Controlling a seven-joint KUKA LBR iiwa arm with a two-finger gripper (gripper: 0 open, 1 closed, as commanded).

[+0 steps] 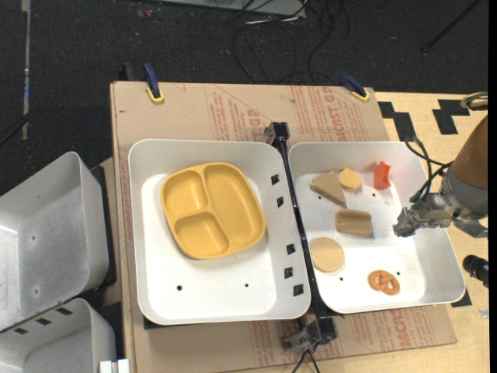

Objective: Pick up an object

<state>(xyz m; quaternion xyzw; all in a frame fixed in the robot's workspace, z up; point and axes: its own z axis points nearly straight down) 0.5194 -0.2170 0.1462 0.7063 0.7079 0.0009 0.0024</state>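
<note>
Over the right bin, near its right wall, hung the gripper; whether it was open or closed could not be told. Nothing was seen in its grasp. Just to its left lay a tan block (with a round beige disc below it). A yellow divided plate occupied the left bin.

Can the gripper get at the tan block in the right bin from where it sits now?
Probably yes. The gripper sits just right of the tan block, with bare bin floor between them and nothing stacked on the block.
</note>
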